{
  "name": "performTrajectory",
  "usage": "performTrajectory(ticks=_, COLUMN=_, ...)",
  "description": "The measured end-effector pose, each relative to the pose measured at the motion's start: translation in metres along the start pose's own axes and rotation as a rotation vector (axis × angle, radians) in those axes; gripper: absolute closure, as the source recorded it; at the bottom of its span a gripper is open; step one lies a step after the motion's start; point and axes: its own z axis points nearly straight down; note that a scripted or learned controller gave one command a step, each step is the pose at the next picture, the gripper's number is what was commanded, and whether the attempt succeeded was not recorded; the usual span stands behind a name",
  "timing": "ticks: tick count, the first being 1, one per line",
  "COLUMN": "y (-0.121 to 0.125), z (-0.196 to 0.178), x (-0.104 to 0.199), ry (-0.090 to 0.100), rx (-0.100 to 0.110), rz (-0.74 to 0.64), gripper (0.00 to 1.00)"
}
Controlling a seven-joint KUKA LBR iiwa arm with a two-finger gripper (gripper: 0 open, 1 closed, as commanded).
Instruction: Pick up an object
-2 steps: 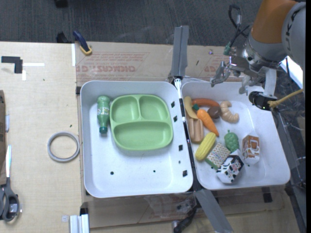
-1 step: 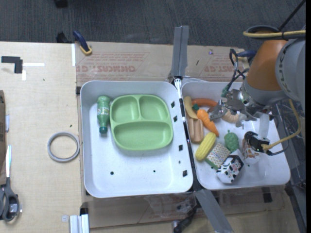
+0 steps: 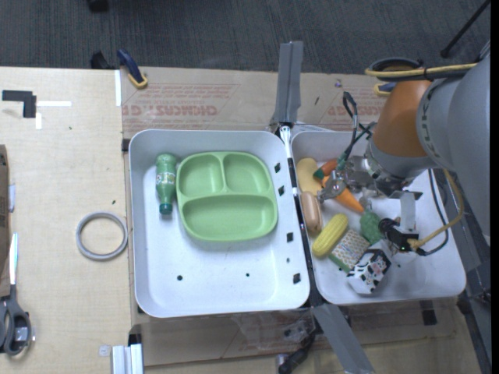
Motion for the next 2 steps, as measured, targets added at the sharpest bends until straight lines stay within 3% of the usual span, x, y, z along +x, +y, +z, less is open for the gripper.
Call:
performTrajectory(ticks=1, y=0.0, z=-0.006, x=-0.001, ry=0.0, rx=0.004, rz=0.002, gripper=1.0)
performTrajectory(ticks=2, y=0.005, z=-0.099, x=0.042, ry=-0.001, rx=0.0, rz=0.042, gripper=1.0)
